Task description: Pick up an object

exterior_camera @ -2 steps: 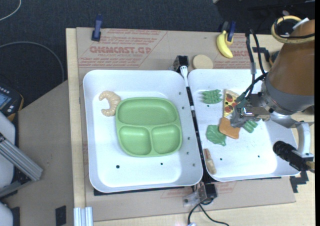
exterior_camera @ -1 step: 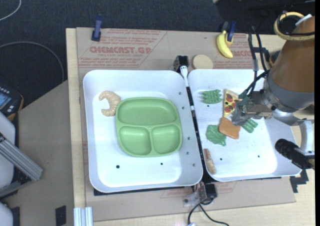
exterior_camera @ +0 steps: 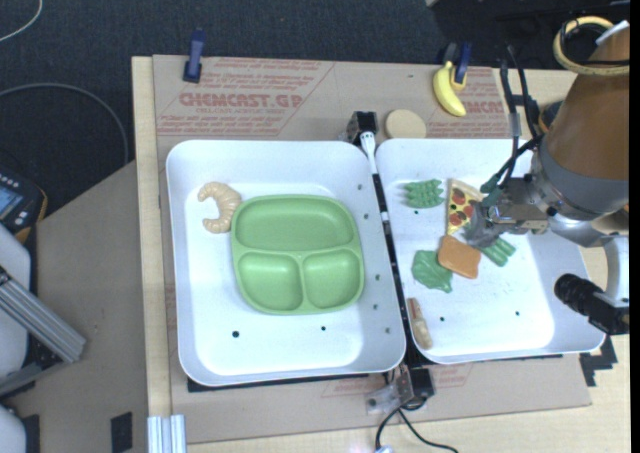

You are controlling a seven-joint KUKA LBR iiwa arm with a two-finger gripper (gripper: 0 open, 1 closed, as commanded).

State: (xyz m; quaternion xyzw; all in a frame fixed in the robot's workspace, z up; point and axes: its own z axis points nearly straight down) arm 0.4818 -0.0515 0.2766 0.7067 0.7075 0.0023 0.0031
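Over the right-hand bin, the grey arm with its orange band reaches in from the right, its gripper lowered among a cluster of toy foods. Whether anything sits between the gripper's tips cannot be told from this slanted view; the metal head hides them where they meet the pile. Directly under and beside the gripper lie a pizza slice with red topping, an orange-brown toast-like piece touching the slice's lower end, and a small green item at the gripper's lower right. A leafy green piece lies just left of the toast, and another green vegetable sits near the bin's upper left corner. A thin tan piece rests against the bin's left wall near the bottom.

Next door, the left bin holds a green three-compartment tray, with a croissant touching its upper left rim. Outside the bins, at the bench's far edge, a yellow banana and a round beige disc lie near one another.
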